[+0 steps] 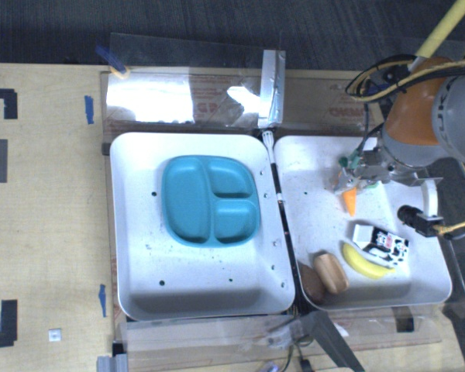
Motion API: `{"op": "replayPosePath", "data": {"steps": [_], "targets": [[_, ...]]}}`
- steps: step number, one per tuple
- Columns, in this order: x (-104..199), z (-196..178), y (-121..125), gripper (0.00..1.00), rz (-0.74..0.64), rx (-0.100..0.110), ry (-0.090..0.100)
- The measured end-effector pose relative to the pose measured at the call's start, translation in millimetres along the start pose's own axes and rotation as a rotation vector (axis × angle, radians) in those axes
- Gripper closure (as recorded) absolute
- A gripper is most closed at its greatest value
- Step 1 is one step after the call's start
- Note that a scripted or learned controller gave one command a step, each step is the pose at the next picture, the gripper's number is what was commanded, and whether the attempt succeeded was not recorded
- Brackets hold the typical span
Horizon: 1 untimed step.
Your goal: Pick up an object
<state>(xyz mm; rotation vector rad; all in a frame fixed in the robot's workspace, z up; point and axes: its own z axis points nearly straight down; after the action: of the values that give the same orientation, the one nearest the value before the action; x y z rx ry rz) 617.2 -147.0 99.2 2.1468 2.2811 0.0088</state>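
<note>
Low in the right bin (294, 208) lie a bun (330, 273), banana (364, 262) and card (384, 244) in a tight huddle, with a carrot (349, 201) just under the gripper (355, 173) — its state I cannot tell — so a descent could nudge the carrot aside or clip a neighbour.

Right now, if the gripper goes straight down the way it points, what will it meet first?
Most likely the orange carrot, which lies just under the gripper in the right bin. Depth is hard to judge from this slanted view, so it could instead meet the bin floor beside the carrot.
</note>
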Motion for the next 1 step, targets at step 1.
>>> {"op": "replayPosePath", "data": {"steps": [1], "targets": [[-26.7,11.4,-39.2,1.00,0.412,0.009,0.007]]}}
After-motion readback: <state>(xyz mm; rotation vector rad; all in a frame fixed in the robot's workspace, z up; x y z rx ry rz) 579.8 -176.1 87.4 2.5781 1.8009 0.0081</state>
